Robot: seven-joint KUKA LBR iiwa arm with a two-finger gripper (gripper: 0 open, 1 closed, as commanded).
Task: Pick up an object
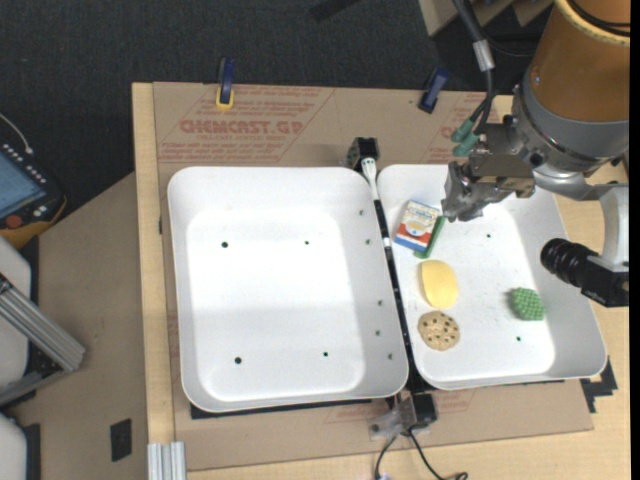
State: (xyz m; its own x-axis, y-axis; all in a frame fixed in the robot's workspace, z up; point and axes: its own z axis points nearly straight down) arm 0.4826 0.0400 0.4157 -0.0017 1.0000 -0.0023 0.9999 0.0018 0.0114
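A: Nearest the camera we logged the cookie (438,330) by the front wall of the right bin (560,368), the yellow piece (438,283) just behind it, and the green ball (527,304) well apart toward the arm side.

B: Behind those we noted the small carton (417,226), its long axis running front to back with a slight tilt. It lay just to the camera's left of the gripper (462,208), nearly under it.

A: We judged the carton the nearest candidate; a short shift left would centre on it. Gripper state: we could not tell.

B: The floor was smooth white plastic. The carton sat near the divider wall, with little room on that side. The left bin (200,298) lay beyond.
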